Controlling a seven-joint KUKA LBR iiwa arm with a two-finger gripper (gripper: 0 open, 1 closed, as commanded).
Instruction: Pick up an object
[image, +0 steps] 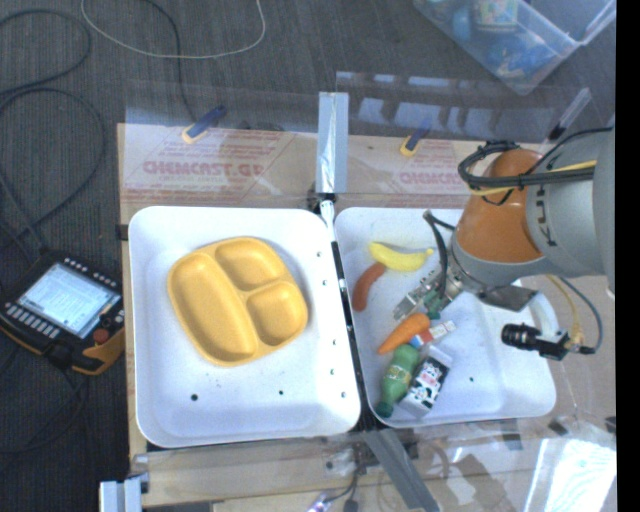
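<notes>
Camera view: you had the gripper (428, 295) low in the right bin (520, 395).
Fingers: you could not tell their spread.
Carrot (405, 331): it lay just below and left of the tool.
Long axis: slanted, lower-left to upper-right, toward the tool.
Neighbours: banana (400, 257) above, green bottle (396, 375) below.
Left bin (160, 400): yellow tray (237, 297).
</notes>
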